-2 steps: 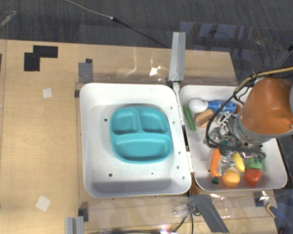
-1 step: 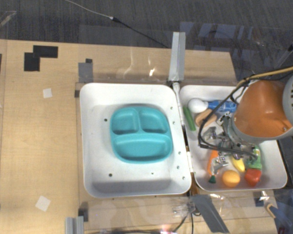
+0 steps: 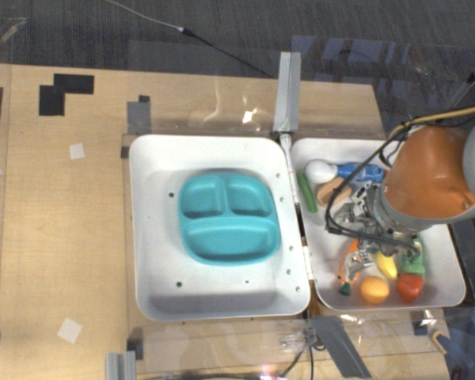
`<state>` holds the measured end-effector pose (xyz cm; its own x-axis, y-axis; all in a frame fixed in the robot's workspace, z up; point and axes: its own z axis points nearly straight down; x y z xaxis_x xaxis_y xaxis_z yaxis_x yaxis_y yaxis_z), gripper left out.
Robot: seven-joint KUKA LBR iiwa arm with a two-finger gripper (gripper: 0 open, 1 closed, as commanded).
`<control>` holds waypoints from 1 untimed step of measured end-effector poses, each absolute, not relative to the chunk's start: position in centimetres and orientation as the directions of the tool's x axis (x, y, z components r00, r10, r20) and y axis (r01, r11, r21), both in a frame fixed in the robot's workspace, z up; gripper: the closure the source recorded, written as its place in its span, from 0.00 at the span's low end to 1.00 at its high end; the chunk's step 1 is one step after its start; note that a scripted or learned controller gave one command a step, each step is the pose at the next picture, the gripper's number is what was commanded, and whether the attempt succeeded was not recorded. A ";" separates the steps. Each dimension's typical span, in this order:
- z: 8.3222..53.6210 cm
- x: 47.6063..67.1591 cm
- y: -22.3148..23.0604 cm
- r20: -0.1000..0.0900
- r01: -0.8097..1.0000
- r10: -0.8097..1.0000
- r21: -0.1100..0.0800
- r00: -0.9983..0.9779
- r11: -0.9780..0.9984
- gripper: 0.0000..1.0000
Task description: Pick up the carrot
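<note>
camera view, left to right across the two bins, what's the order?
Left bin → teal divided plate → green item at the right bin's left wall → carrot → orange fruit → red item. The gripper's place in the order is unclear; it overlaps the pile.

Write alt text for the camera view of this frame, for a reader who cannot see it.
The grey arm with the orange band reaches into the right white bin, its gripper low over a pile of toy food, right beside the carrot. A teal divided plate lies in the left white bin.
</note>
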<state>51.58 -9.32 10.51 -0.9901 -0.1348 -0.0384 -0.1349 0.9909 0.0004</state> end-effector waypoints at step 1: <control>11.5 51.9 -9.4 -0.052 -0.141 -0.142 -0.007 -0.989 0.990 1.00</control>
